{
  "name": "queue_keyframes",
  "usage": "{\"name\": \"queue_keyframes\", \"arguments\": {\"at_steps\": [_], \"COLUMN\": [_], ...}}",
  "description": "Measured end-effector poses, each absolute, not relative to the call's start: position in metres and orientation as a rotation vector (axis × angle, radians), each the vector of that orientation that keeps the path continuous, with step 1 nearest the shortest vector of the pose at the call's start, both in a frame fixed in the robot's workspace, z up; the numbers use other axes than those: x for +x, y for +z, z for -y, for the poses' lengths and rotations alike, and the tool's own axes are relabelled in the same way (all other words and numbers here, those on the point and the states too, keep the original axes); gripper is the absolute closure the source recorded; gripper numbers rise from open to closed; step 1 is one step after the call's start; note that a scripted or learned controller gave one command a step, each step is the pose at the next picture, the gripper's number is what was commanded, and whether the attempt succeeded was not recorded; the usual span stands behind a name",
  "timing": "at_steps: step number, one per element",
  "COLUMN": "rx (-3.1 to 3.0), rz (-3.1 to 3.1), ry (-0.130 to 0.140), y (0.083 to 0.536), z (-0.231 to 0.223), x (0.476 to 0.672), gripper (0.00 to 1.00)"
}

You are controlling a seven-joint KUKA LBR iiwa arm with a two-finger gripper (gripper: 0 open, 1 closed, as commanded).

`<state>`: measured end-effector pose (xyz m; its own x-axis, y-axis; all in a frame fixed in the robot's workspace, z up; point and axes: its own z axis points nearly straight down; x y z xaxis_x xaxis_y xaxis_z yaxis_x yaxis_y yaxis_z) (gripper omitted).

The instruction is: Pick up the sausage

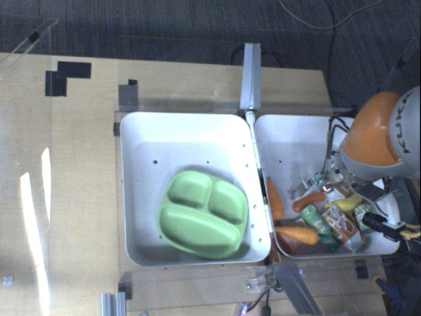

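The gripper (332, 176) is hovering over the right bin (289, 137) beside the sausage (309, 202); its grasp cannot be told.

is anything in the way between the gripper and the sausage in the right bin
Not clearly. The gripper sits low in the right bin, right by the sausage. The sausage lies in a tight pile, with a carrot and packets crowding its near side, so a clean grasp looks awkward.
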<state>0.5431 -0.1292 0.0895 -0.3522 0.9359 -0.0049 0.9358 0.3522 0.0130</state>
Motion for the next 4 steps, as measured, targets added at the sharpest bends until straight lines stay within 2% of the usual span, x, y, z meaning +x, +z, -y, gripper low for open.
{"name": "queue_keyframes", "arguments": {"at_steps": [1, 2, 3, 4], "rx": [1.778, 1.778, 1.762, 1.755], "rz": [-2.568, -2.568, -2.588, -2.581], "ry": [0.021, 0.02, 0.011, 0.022], "y": [0.102, 0.102, 0.089, 0.102], "z": [0.128, 0.128, 0.152, 0.15], "x": [0.546, 0.546, 0.527, 0.531], "gripper": [1.0, 0.0, 0.0, 1.0]}}
